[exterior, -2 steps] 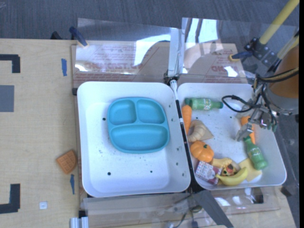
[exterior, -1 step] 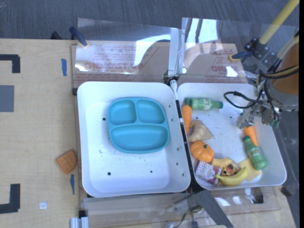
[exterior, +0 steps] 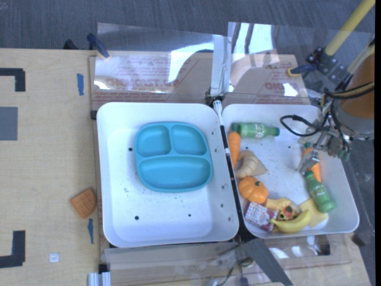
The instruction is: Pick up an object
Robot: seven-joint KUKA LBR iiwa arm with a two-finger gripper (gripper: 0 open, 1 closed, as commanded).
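Observation:
My gripper hangs low over the right side of the right bin, just above the top end of a green bottle that lies along the bin's right wall. A small orange piece sits right under the gripper, at the bottle's neck. Further left in this bin lie another green bottle, a carrot, a tan pastry-like toy, an orange pumpkin, a red-and-white packet and a banana.
The left bin holds a blue divided plate. A brown waffle-like toy lies on the wooden bench left of the bins. Clear plastic sheets stand behind both bins. Cables hang around the wrist.

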